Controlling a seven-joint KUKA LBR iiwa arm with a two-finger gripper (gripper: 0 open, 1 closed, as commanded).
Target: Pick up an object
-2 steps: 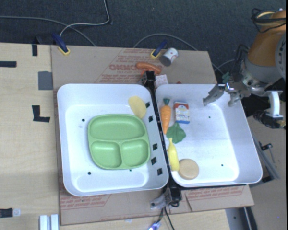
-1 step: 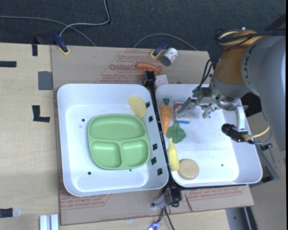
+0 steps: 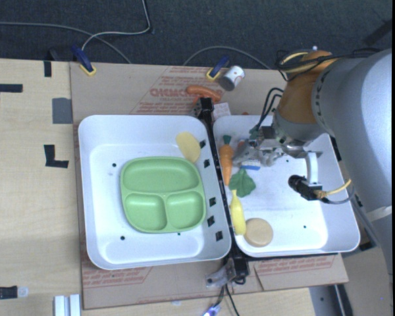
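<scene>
My gripper (image 3: 249, 153) hangs low over the upper left part of the right bin (image 3: 316, 239). Just to its left lies an orange carrot (image 3: 225, 162) along the divider, with a green leafy piece (image 3: 243, 184) below it. A small blue piece (image 3: 251, 166) lies under the gripper's tip. A yellow banana-like piece (image 3: 237, 216) and a tan round cookie (image 3: 258, 231) rest at the bin's lower left. Nothing shows between the fingers.
The left bin (image 3: 99, 176) holds a green divided plate (image 3: 162, 194) and a yellow lemon-like piece (image 3: 188, 146) at its upper right. A sausage-like orange thing (image 3: 203, 92) and a grey cylinder (image 3: 231, 78) lie on the cardboard behind the bins. The arm's grey body (image 3: 362, 124) covers the right bin's right side.
</scene>
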